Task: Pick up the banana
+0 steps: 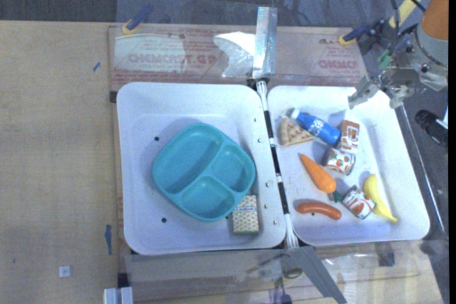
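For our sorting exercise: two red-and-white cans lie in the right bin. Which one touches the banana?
The lower can, near the bin's front edge, lies against the banana. The other can sits higher, beside the carrot, apart from the banana.

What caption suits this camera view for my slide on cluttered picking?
Pincer above the right bin's back edge; banana lies among toy foods near its front corner.

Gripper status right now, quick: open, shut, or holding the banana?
Gripper: cannot be told whether open or closed; it sits over the right bin's far edge, nothing visible in it. The banana lies in that bin's near right corner.
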